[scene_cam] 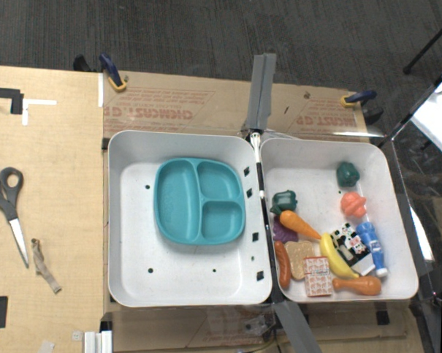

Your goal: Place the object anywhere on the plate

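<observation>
Plate (200,201): teal, three compartments, flat in the left bin (124,226); sits toward the bin's far side, nothing on it, so any compartment can likely take a drop.
Right bin (395,216): just right of the plate's bin, walls touching.
Task object: which toy is meant I cannot tell; all candidates lie right of the plate, heaped in the right bin.
Carrot (301,225): nearest the plate, by the shared wall.
Banana (336,257): further right, touching neighbours; crowding may hamper a grasp.
Jaws: cannot tell.
Scissors (9,207): well left of the plate, off-task.
</observation>
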Action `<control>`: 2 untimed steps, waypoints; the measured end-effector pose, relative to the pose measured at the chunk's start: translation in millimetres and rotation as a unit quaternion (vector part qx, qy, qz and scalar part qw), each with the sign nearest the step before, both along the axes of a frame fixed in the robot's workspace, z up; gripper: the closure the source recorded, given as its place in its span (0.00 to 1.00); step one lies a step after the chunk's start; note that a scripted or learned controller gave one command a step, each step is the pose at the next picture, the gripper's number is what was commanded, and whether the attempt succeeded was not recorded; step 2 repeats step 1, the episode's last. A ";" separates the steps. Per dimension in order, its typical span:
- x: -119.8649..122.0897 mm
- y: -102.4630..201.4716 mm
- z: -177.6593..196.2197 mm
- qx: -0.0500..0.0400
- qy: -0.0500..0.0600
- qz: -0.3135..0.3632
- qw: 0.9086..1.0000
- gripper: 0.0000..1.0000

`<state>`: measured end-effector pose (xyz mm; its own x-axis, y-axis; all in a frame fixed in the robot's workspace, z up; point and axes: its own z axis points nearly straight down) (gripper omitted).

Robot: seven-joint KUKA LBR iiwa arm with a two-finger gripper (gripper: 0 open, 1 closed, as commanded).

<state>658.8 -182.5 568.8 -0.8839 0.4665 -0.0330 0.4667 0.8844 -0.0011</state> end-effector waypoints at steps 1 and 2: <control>1.5 0.7 9.1 -0.001 -0.002 0.001 1.000 1.00; 1.5 0.7 9.1 -0.001 -0.002 0.001 1.000 1.00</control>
